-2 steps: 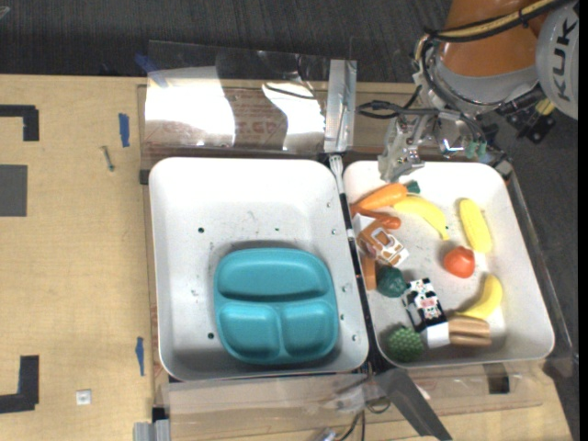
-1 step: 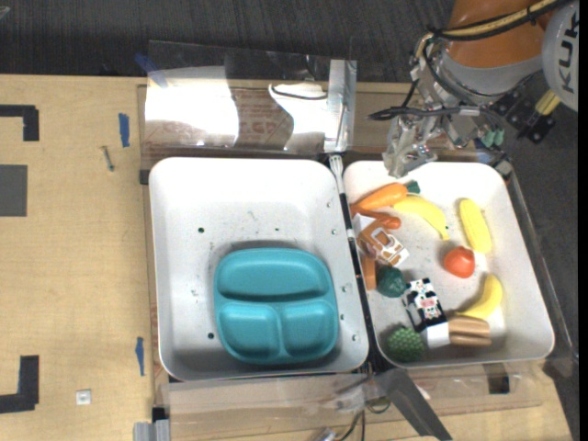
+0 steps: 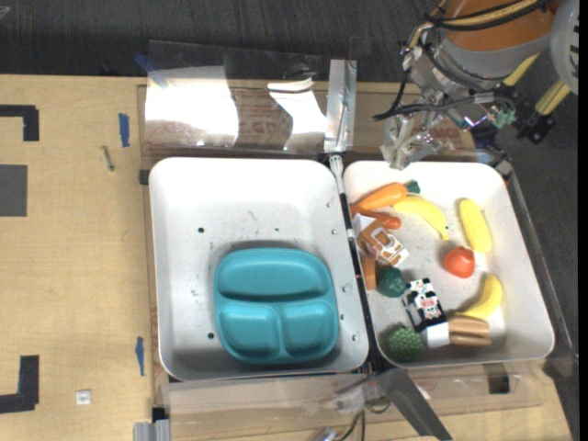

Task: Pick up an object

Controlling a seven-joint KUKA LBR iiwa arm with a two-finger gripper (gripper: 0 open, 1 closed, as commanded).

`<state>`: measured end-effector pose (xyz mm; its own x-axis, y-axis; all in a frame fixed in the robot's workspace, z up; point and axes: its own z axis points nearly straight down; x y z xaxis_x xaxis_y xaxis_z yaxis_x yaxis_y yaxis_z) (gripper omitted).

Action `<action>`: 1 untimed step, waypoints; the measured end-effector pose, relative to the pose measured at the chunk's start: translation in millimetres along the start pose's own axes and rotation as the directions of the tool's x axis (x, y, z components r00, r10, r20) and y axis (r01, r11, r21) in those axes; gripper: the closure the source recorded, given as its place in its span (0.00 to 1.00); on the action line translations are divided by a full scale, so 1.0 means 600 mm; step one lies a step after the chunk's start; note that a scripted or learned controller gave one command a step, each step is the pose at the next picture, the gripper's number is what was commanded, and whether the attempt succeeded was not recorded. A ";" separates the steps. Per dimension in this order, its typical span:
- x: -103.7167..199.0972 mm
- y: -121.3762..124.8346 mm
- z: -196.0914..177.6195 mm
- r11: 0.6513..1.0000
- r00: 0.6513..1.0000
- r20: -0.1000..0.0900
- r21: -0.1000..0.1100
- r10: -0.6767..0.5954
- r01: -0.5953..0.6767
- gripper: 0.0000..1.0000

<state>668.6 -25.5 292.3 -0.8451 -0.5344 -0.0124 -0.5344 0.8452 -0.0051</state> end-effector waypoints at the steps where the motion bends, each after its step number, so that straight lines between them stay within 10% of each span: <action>1: 0.001 -0.002 -0.026 0.977 0.977 0.000 -0.001 -0.213 0.213 1.00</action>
<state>668.4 -26.6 307.8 -0.7116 -0.7025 -0.0107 -0.7025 0.7117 -0.0070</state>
